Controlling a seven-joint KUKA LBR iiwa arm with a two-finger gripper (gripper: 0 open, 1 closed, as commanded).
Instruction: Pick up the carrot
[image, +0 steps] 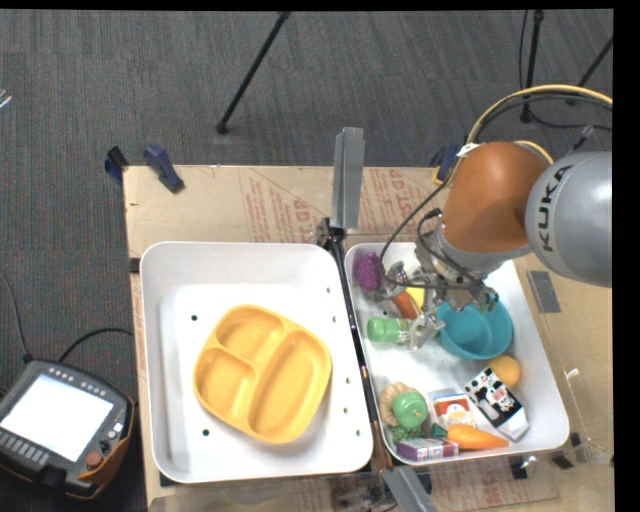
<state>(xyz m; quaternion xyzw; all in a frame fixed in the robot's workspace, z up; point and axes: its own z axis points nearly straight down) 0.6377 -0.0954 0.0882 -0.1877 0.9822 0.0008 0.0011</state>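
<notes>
Arm lowered into the right bin, over the toy food at its far end

The gripper (412, 305) hangs low in the right bin (545, 375), its fingers spread around a small orange-red piece (403, 303), between the purple grapes (369, 270) and the teal bowl (478, 330); a green bottle-shaped toy (386, 328) lies just beneath it. The carrot (477, 437) lies apart at the bin's near edge, touching a black-and-white carton (495, 400) and beside a small white box (454, 409). A green apple (409, 408) and an orange fruit (507, 371) sit nearby. In the left bin (165, 300) rests a yellow divided plate (262, 372).
</notes>
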